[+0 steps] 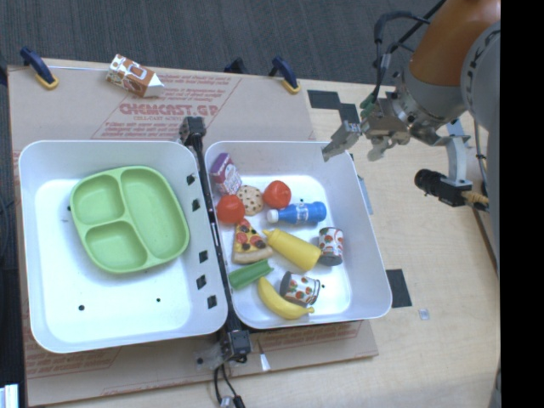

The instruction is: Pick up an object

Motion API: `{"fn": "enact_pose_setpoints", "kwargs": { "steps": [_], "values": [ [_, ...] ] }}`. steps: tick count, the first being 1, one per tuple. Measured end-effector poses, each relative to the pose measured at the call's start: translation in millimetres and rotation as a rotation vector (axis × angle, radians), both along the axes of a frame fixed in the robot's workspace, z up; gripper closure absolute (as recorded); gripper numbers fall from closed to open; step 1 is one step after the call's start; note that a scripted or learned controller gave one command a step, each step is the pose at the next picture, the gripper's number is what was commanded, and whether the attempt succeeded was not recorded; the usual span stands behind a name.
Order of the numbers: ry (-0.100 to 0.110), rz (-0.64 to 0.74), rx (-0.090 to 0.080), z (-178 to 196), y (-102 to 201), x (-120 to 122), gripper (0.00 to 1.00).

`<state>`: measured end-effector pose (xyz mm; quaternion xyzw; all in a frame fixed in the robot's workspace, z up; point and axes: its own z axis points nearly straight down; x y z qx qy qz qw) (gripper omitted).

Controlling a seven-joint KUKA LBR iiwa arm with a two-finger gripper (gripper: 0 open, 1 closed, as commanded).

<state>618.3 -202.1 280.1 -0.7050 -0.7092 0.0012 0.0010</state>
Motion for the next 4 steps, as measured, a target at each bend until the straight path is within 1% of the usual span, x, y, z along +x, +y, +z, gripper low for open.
{"fn": "enact_pose_setpoints", "kwargs": {
  "steps": [1,2,3,4],
  "values": [
    [0.002,0.0,0.0,-32.1,-2.0,-114.4,0.0],
    [-0.014,0.0,-0.001,-172.0,-8.9,-102.2,0.0],
    [-0.008,0.002,0.001,-185.5,21.4,-139.2,0.0],
    [-0.007,0.008,0.0,-175.4,21.6,-138.3,1.0]
  ]
}}
